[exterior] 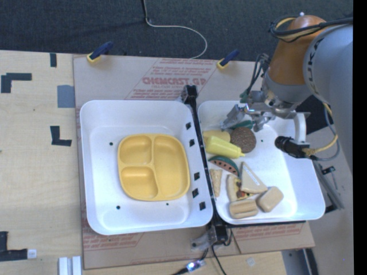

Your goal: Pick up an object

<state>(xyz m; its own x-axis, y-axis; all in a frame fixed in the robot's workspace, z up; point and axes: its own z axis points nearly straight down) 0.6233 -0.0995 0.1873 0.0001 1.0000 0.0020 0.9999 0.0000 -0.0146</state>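
Two shallow white bins sit side by side on the tabletop: the left bin [97, 153] holds a yellow divided plate [153, 167] at its centre, and the right bin [298, 182] holds toy food. A yellow corn-like piece [221, 146] and a brown round cookie [243, 139] lie near its far-left corner, while a watermelon slice [225, 165], sandwich wedges [250, 181] and bread pieces [258, 204] crowd toward its near edge. The end effector [248, 119] hangs low over the far edge beside the cookie; how far it is open cannot be told.
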